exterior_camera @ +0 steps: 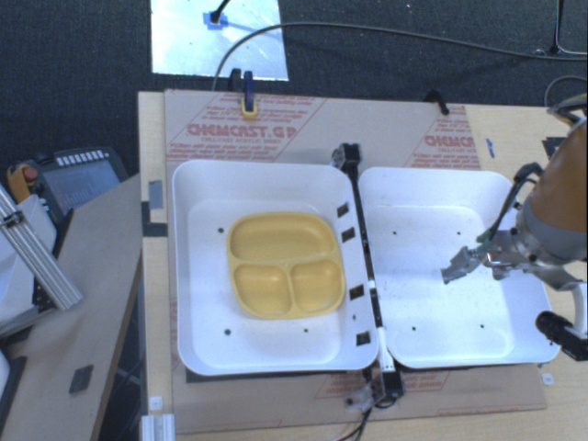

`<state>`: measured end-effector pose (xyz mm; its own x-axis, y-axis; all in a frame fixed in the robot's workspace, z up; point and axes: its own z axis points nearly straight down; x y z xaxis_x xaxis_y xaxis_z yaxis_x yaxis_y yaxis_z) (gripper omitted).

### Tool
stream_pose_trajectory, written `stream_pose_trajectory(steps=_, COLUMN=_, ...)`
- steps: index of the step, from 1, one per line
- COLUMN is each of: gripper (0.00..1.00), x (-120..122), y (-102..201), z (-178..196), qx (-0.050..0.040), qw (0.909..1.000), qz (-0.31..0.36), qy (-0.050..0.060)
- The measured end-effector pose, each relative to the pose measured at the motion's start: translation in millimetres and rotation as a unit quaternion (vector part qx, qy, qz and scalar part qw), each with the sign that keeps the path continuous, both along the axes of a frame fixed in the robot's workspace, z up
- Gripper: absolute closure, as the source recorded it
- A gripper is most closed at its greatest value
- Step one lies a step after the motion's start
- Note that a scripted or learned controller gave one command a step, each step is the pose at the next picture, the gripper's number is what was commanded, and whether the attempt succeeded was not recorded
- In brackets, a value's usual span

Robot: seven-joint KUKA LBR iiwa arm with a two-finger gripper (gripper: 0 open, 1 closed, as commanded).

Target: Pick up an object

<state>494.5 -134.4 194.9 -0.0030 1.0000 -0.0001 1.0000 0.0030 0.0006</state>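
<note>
Nearest the lens, along the lower edge, runs the front lip of the desk [276,402], carrying two shallow white bins side by side; left bin [197,274] holds the only loose object, a yellow divided tray [280,263], lying flat near the bin's middle with one broad compartment toward the far side and two smaller ones toward the near side; its long axis runs roughly left to right in the view. Right bin [413,329] lies under the end effector [457,268], which reaches in from the right at the end of the grey arm [551,237]; whether its fingers are parted or together cannot be told at this size, and nothing is seen between them. Key relation: the tray lies well apart from the end effector, toward the view's left, at about the same depth; between them stands the double wall where the bins meet, marked by black clips [354,237], which the coming move would probably have to clear. Task judged not yet begun.
</note>
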Motion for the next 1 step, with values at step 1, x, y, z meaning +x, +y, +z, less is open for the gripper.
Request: stream_pose_trajectory(steps=1, gripper=0.0, x=-8.1, y=-5.3, z=-56.8, qx=0.0006, qw=1.0, qz=-0.001, qy=0.002)
